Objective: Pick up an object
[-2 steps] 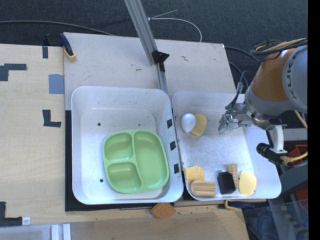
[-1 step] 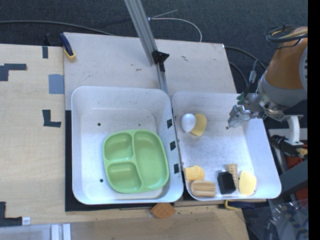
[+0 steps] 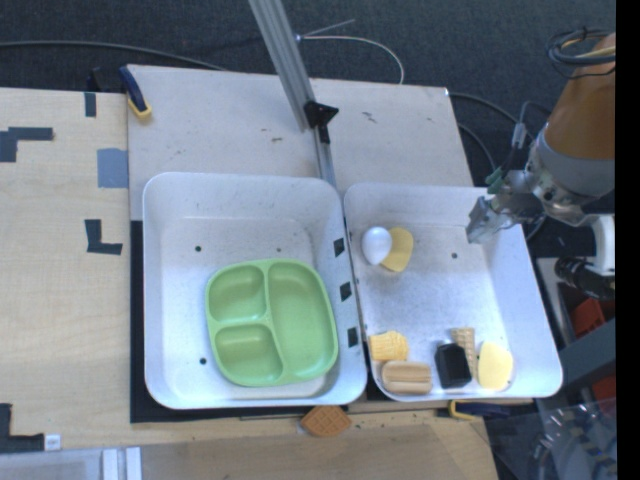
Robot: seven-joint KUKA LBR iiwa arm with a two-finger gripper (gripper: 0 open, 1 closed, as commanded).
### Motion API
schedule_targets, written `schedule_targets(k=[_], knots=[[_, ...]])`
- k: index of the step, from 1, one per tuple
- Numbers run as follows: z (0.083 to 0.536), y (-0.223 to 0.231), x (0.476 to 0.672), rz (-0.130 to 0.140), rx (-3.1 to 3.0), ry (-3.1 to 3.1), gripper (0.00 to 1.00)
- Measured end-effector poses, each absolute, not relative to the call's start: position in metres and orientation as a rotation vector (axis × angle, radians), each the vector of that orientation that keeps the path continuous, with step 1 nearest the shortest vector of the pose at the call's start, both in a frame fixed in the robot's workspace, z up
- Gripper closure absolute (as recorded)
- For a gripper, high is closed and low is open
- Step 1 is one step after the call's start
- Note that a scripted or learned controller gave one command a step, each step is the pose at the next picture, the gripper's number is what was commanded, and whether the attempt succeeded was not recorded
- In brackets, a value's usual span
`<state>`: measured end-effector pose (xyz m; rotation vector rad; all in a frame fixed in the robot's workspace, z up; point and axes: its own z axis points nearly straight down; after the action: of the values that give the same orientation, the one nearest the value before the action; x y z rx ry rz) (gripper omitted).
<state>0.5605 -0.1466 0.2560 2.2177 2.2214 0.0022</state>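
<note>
My gripper (image 3: 484, 220) hangs over the right bin's (image 3: 505, 268) upper right edge, with nothing seen between its fingers. In that bin a white egg-like ball (image 3: 375, 244) touches a yellow piece (image 3: 398, 251) near the upper left. Along the front wall lie a waffle-like yellow piece (image 3: 389, 346), a tan bread roll (image 3: 406, 376), a black block (image 3: 452, 364), a tan cracker (image 3: 464, 340) and a pale yellow lemon-like piece (image 3: 494, 365). All of them sit well apart from the gripper.
The left bin (image 3: 170, 268) holds a green divided plate (image 3: 270, 321). An orange waffle piece (image 3: 325, 421) lies on the bench in front of the bins. A grey metal pole (image 3: 285, 48) slants down to the divider between the bins.
</note>
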Motion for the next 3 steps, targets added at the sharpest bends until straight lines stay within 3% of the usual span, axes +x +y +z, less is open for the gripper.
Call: schedule_targets(k=[1,3], knots=[[0.256,-0.091,0.544,0.0,2.217,2.23,1.0],[0.238,0.015,0.532,-0.004,2.217,2.231,1.0]])
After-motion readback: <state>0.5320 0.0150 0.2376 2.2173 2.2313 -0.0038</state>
